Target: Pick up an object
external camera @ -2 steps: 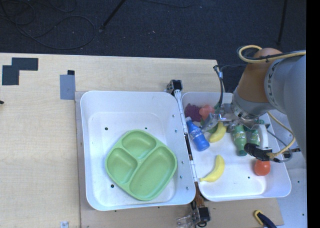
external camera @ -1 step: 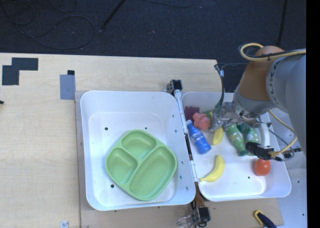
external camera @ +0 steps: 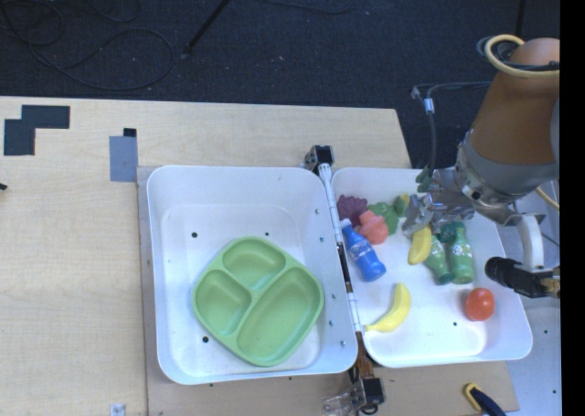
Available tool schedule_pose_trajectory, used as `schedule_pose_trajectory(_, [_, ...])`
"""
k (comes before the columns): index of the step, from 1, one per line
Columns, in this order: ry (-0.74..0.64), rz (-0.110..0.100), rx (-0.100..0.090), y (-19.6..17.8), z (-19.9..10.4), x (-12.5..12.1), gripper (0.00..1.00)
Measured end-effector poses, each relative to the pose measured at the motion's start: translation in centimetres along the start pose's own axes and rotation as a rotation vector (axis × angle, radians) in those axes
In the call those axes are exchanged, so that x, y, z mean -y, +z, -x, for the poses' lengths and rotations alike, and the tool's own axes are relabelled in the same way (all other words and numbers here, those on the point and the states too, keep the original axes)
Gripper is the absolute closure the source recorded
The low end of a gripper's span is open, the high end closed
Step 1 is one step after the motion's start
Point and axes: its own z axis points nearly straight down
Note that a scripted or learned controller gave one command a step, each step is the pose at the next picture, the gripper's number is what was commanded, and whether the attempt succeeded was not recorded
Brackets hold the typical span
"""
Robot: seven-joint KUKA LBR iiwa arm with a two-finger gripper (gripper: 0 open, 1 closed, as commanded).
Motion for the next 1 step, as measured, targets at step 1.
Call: schedule_pose_trajectory(1, [0.002, -0.002, 0.000, 3.29, -1.45, -5.44, 1.00])
